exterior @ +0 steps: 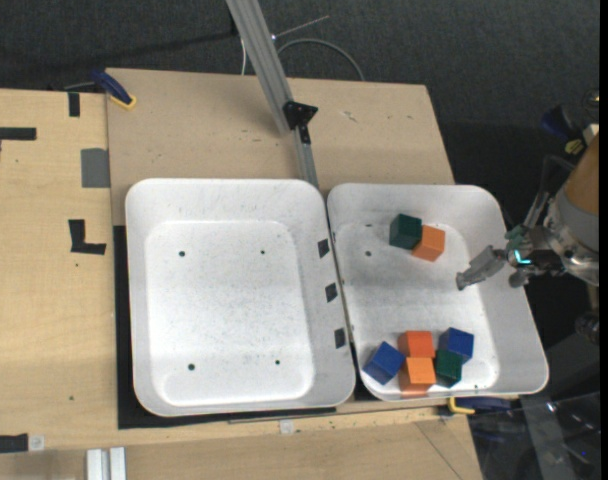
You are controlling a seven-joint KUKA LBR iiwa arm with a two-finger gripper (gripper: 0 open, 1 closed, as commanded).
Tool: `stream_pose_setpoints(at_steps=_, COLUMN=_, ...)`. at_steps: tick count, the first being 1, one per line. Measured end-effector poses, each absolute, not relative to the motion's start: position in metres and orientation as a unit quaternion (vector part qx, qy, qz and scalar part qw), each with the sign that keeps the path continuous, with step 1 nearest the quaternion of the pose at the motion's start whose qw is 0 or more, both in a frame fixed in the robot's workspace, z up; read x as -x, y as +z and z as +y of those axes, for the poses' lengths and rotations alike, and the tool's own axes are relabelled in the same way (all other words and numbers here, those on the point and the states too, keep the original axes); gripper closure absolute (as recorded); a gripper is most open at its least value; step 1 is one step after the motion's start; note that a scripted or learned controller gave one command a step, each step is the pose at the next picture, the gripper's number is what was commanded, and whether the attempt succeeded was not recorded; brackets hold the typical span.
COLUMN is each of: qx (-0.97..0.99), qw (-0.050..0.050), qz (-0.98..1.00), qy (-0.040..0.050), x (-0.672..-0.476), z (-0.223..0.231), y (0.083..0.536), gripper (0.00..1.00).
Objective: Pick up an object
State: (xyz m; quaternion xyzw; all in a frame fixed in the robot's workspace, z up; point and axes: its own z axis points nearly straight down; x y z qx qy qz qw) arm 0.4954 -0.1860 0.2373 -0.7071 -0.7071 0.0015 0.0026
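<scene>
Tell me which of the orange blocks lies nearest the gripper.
The orange block touching the green block near the right bin's far end. It lies closest to the gripper; the other two orange blocks sit in the near-end cluster.

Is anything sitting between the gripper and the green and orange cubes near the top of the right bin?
Nothing visible does. The gripper sits over the right white bin's right side, and only bare bin floor lies between it and the orange cube, which touches the dark green cube. The five-cube cluster lies nearer the camera, off that path.
</scene>
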Motion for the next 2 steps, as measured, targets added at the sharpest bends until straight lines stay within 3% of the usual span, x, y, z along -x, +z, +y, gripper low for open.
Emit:
stream_pose_setpoints(at_steps=1, qx=0.707, qw=0.001, qz=-0.708, qy=0.0003, x=-0.496, z=-0.186, y=0.24, gripper=0.0)
stream_pose_setpoints(at_steps=2, qx=0.707, qw=0.004, qz=-0.707, qy=0.0022, x=-0.498, z=-0.185, y=0.176, gripper=0.0)
